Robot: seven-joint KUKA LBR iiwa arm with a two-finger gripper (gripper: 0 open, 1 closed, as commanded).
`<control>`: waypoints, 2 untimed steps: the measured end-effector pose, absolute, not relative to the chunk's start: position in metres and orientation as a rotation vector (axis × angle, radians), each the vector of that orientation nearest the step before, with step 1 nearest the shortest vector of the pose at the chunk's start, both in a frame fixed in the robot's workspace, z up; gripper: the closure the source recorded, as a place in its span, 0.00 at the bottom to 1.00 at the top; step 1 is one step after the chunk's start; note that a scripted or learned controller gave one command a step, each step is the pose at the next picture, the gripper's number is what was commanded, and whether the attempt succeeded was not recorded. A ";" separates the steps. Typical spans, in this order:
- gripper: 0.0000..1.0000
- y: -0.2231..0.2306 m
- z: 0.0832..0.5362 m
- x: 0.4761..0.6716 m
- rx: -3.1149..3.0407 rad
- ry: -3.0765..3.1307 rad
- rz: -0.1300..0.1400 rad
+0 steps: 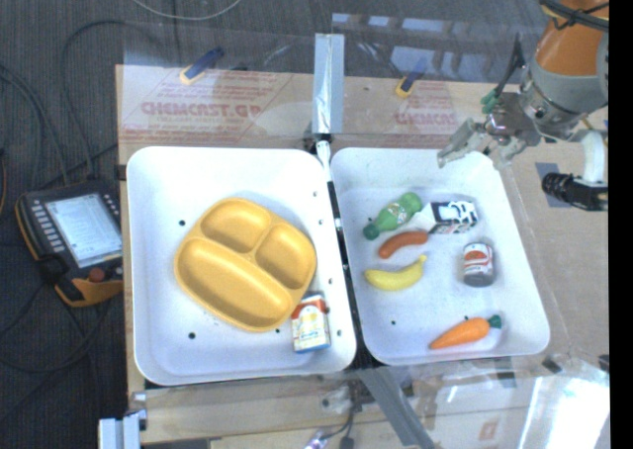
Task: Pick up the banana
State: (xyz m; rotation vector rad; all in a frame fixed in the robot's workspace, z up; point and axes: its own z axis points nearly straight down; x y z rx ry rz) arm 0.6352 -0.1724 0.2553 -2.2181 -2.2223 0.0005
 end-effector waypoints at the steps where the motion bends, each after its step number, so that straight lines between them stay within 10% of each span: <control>1: 0.00 -0.156 0.163 0.541 -2.227 -2.212 0.003; 2: 0.00 -0.131 0.091 0.533 -2.238 -2.220 -0.008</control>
